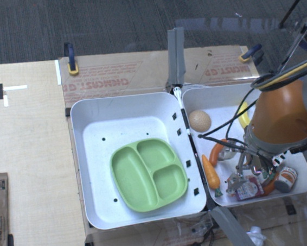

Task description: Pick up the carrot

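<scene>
The carrot [210, 173] lies in the right bin [217, 103] along its left wall, orange, with its thin end pointing toward the front. My gripper [246, 171] hangs low in the same bin, just right of the carrot and apart from it, above a small heap of items. The arm's orange band [281, 113] covers much of the bin's right side.
A green three-compartment plate [149, 173] sits in the left bin [92, 159]. The right bin also holds a tan round ball [199, 120], a red-orange curved piece [217, 151], a pink packet [247, 190], a small can [286, 178] and a yellow item [243, 117] behind the arm.
</scene>
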You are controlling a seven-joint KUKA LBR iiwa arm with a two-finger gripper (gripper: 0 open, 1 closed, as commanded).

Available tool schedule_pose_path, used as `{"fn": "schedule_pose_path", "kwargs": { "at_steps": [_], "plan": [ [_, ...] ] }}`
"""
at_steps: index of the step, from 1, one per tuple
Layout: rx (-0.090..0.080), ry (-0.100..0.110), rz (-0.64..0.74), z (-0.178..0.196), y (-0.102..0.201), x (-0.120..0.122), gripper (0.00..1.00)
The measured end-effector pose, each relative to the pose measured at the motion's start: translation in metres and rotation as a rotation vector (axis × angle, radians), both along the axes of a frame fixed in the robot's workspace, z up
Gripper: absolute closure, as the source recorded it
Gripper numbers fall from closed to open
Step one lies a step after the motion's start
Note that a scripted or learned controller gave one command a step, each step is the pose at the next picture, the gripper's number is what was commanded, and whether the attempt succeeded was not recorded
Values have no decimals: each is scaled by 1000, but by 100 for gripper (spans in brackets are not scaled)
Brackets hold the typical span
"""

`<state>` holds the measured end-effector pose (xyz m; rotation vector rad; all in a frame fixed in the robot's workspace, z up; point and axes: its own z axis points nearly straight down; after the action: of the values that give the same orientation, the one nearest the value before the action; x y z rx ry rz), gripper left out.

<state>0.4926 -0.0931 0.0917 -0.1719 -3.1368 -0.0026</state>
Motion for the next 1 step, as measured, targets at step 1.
{"fn": "schedule_pose_path", "kwargs": {
  "at_steps": [1],
  "plan": [
    [-1,-3,-115,100,30,6,0]
  ]
}}
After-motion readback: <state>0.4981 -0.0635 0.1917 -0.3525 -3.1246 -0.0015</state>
